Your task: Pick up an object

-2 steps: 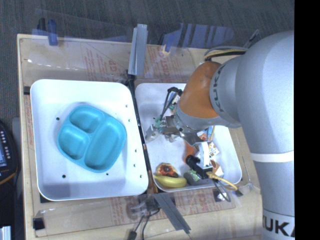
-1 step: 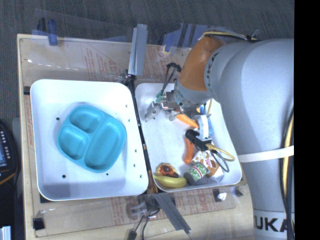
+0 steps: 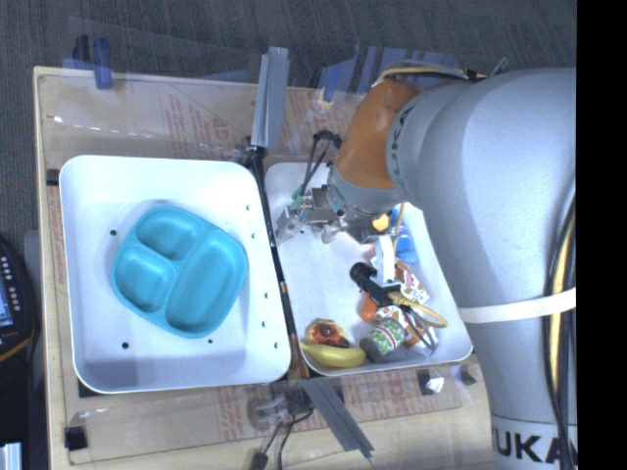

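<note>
Two white bins [image 3: 88,262] sit on a wooden table [image 3: 147,101]: one blue tray [image 3: 179,270] left, one banana [image 3: 331,355], one can [image 3: 384,338] right. Tool [image 3: 312,213] state: cannot tell. Dark carpet [image 3: 196,8] beyond.

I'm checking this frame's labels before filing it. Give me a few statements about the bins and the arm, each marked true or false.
1. A blue divided plate lies in the left bin. True.
2. The banana lies in the left bin. False: it lies in the right bin, near its front edge.
3. The gripper is over the right bin. True.
4. The blue plate has a single compartment. False: it shows three compartments.
5. The small objects are piled toward the front right of the right bin. True.
6. The arm's band above the wrist is green. False: it is orange.
</note>
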Controlling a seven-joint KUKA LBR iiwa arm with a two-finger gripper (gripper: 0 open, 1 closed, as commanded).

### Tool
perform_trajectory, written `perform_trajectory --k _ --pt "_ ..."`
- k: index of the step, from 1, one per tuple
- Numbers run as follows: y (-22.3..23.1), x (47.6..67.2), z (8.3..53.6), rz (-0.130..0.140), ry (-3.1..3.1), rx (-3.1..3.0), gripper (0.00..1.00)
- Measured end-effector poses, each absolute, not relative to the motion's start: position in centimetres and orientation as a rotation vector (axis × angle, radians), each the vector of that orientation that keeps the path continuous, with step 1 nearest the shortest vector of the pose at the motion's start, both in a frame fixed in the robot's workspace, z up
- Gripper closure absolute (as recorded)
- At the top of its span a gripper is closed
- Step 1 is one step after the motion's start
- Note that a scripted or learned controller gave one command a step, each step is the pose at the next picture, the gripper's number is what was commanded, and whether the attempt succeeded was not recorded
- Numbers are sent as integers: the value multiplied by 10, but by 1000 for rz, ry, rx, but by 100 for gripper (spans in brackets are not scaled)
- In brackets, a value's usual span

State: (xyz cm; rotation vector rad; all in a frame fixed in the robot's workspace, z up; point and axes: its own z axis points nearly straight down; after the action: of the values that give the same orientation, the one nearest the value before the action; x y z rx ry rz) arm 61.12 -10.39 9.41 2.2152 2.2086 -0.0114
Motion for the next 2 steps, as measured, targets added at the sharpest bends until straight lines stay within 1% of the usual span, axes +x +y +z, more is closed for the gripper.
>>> perform_trajectory --k 1,2 --pt "-104 552 97 -6 2200 2214 0" --pt "-105 648 94 -4 2215 2216 0"
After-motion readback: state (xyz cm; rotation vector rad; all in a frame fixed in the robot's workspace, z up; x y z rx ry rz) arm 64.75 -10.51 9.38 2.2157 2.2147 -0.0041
